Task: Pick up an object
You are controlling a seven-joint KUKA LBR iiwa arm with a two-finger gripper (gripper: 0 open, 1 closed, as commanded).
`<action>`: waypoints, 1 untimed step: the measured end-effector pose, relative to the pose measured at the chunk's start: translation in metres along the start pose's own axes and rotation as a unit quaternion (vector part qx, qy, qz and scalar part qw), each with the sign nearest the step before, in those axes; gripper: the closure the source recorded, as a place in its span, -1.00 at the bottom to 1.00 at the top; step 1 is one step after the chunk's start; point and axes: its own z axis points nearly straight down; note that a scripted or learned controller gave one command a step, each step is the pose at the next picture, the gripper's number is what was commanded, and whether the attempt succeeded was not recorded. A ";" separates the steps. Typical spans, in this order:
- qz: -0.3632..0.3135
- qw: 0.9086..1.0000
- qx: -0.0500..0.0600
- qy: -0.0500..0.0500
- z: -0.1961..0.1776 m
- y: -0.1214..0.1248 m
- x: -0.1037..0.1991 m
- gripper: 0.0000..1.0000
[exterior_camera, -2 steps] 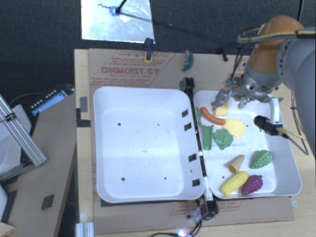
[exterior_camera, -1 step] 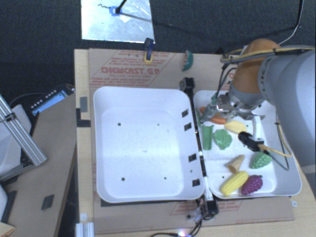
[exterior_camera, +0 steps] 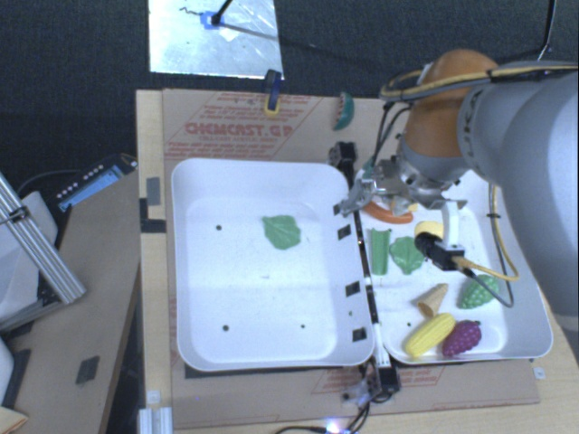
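On the table (exterior_camera: 154,269), two white bins are seen over brown cardboard (exterior_camera: 235,125), the pincer (exterior_camera: 384,193) is lowered into the right bin (exterior_camera: 529,328) near toy foods (exterior_camera: 434,328); its opening cannot be told.

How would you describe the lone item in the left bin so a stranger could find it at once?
Start at the left bin, the one away from the arm. Near its middle, slightly towards the far side, lies a flat green leaf-shaped piece. It lies alone on the white floor, whereas the other toy foods crowd the right bin.
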 end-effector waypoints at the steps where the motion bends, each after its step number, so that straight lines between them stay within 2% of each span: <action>1: -0.006 1.000 0.001 0.011 -0.011 0.001 0.015 1.00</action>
